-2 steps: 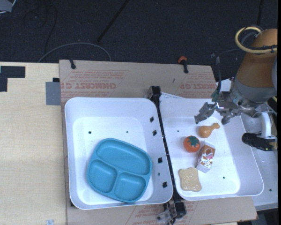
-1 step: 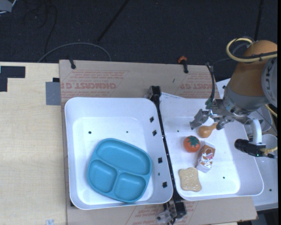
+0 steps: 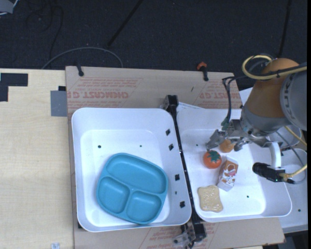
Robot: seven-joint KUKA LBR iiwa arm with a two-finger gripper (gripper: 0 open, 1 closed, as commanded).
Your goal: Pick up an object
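Note:
In the right bin (image 3: 249, 206) my gripper (image 3: 228, 140) is lowered at the back. Its fingers stand open on either side of a small tan round object (image 3: 226, 146), which sits between them on the bin floor. Just in front of it lies a red tomato with a green top (image 3: 212, 159). A small white and red carton (image 3: 228, 175) lies to the right of the tomato. A slice of toast (image 3: 211, 198) rests near the front wall.
The left bin (image 3: 88, 134) holds a blue divided plate (image 3: 131, 188) in its front half. A black divider (image 3: 177, 154) runs between the bins. The arm's orange band (image 3: 272, 87) and grey wrist hang over the right bin's back right.

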